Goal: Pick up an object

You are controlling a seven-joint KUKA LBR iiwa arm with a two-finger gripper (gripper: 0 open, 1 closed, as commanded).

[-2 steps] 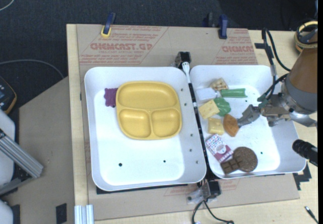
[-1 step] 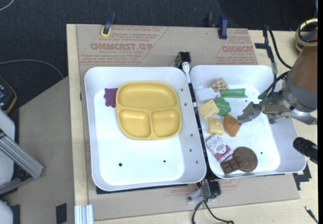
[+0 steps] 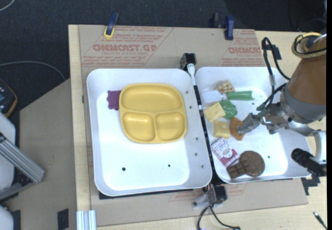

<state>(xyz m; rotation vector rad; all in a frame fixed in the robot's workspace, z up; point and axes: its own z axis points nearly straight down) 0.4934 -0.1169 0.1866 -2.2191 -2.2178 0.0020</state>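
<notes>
Since the gripper (image 3: 248,123) hangs low in the right bin, the orange piece (image 3: 237,128) sits just left of its tip; finger state: can't tell.

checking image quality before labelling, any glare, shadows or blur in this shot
Camera view: light is even and soft; the white bins are bright but not blown out. The yellow tray casts only a faint shadow. The small items in the right bin look slightly soft, the pincer a little blurred. The floor is dark.
</notes>
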